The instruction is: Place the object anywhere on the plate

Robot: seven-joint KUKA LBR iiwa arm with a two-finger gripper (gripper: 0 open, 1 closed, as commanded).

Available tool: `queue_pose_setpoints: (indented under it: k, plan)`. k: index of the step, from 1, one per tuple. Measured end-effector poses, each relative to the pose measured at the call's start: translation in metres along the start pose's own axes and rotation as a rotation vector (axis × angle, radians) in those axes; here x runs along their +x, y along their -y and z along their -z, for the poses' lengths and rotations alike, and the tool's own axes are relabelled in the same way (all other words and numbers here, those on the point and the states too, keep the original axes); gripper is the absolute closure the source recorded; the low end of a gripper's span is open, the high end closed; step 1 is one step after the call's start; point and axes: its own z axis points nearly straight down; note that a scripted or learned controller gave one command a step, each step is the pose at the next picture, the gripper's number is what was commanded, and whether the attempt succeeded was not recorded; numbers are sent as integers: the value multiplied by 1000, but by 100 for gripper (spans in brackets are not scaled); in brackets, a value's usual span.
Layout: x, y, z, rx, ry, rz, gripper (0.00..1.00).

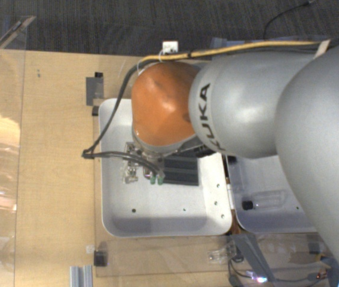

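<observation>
Two shallow white bins sit side by side on the wooden bench point(55, 160). I see the left bin point(157, 223) almost whole, and the right bin point(277, 220) is largely covered by the arm.

Arm: the grey KUKA arm point(259, 106) reaches in from the right and lies across the upper part of both bins. Its orange band point(160, 103) hangs over the rear half of the left bin. A black cable point(106, 133) loops from the wrist out over that bin's left wall, and a yellow cable point(247, 45) runs along the top of the arm.

Gripper: the gripper point(142, 171) points down into the left bin, just below the orange band, near the bin's middle. At this slant its metal parts blur together, so I cannot tell whether the claw is apart or together, nor whether anything sits in it.

Objects: a dark ribbed block point(181, 169) lies on the floor of the left bin, just to the right of the gripper and partly under the wrist. I cannot tell whether the two touch. A clear bottle-like item with a dark end point(271, 200) lies on its side in the right bin, near that bin's left wall and well apart from the gripper. I cannot say which of these two is the task's object.
</observation>
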Motion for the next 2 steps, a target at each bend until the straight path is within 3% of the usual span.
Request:
queue_pose_setpoints:
  k: [1, 2]
  plan:
    - [-41, -8, 109, -1, 4, 368, 100]
    - [-106, -6, 103, 0, 2, -2, 100]
